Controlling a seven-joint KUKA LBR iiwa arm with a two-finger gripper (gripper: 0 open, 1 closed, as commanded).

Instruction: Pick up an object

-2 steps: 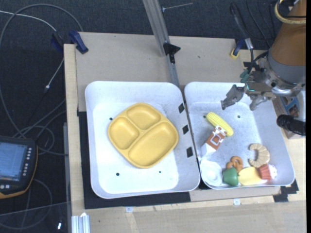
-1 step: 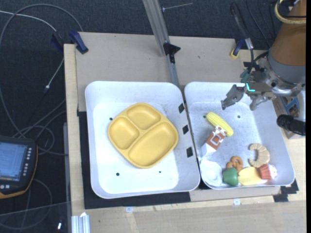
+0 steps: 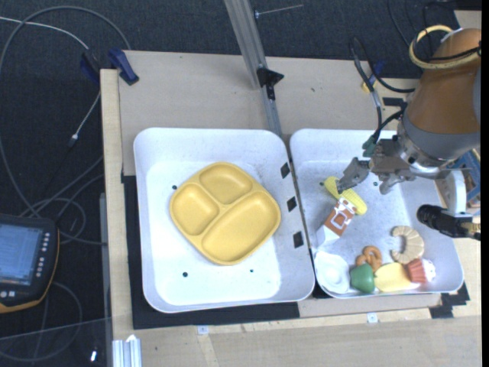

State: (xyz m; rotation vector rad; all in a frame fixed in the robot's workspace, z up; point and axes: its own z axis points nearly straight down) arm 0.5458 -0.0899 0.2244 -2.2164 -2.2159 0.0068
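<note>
My gripper (image 3: 367, 179) hangs over the upper middle of the right bin (image 3: 306, 159), open, with nothing between its fingers. Just below its left finger (image 3: 351, 176) lies a small bottle (image 3: 341, 209) with a yellow top and an orange and white label. Whether the finger touches the bottle I cannot tell. Along the bin's front edge sit a croissant (image 3: 407, 242), a brown pretzel (image 3: 368, 256), a green pepper (image 3: 363, 279), a yellow fruit (image 3: 392, 277) and a red cupcake (image 3: 419, 270). A white round dish (image 3: 330, 267) lies at the front left corner.
The left bin (image 3: 157, 205) holds a yellow divided plate (image 3: 224, 212). A metal pole (image 3: 248, 29) slants down to the ridge between the bins. A tablet (image 3: 23, 254) lies off the bench at the far left, with cables on the floor.
</note>
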